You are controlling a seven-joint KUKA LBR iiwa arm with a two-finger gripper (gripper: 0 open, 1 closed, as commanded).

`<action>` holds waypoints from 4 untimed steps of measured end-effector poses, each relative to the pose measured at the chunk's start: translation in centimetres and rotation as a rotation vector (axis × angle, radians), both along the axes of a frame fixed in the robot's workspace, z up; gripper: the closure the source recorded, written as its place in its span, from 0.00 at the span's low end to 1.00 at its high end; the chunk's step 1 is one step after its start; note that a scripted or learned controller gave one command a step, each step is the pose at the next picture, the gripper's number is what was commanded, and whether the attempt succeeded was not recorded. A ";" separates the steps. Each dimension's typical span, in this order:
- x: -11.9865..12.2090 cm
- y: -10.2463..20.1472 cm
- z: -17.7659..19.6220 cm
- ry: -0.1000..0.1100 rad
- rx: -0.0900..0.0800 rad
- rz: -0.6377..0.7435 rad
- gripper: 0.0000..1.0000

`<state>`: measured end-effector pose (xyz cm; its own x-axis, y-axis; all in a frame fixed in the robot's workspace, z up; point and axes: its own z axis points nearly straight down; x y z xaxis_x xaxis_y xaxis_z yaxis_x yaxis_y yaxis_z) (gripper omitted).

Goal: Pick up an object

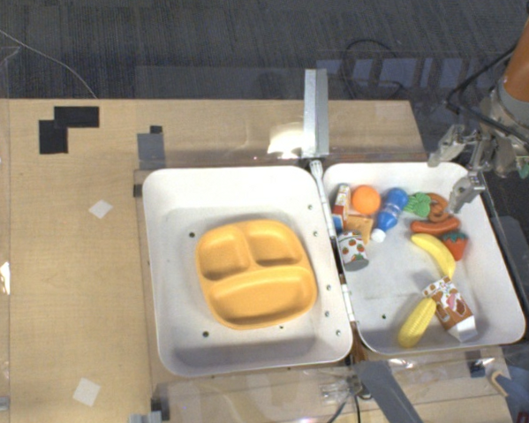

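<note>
Basically, gripper (464, 165) sits spread and empty at the right bin's (491, 322) 1 o'clock corner; descend square over one toy.

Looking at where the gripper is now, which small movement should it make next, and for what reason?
Probably a short descent toward the items below it. The gripper sits over the top right corner of the right bin, holding nothing visible. Nearest to it lie the green toy and the orange-red toy, packed close together, so I would aim at their outer edge.
</note>
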<state>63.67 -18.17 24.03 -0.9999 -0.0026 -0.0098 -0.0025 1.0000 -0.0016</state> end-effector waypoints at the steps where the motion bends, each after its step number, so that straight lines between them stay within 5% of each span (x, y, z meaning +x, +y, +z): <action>1: -0.5 4.6 -10.8 0.006 0.006 -0.401 0.00; 2: 2.6 8.0 -14.3 0.001 0.005 -0.823 0.00; 3: 0.9 9.4 -11.3 -0.001 0.010 -1.043 0.00; 4: 3.3 5.2 -14.8 0.020 0.010 -1.050 0.00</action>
